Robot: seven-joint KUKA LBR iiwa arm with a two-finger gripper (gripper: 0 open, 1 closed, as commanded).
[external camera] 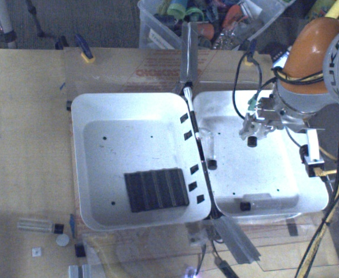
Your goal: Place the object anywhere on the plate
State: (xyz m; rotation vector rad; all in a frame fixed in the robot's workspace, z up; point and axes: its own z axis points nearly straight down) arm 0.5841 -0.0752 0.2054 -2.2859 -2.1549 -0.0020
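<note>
A dark ribbed plate (156, 190) lies flat in the left bin (88, 114), toward its front. In the right bin (308, 198), a small clear tube with a black cap (210, 155) lies against the left wall by the divider. A second clear piece with a black end (247, 205) rests near the front wall. My gripper (252, 135) hangs over the back middle of the right bin, to the right of the tube and far from the plate. A small dark tip shows at its lower end.
A metal divider rail (188, 68) runs between the bins. A clear crate of colourful toys (215, 7) stands behind them. Small vials and bits (47, 227) lie on the bench at the front left. Cables (239, 91) loop by the wrist.
</note>
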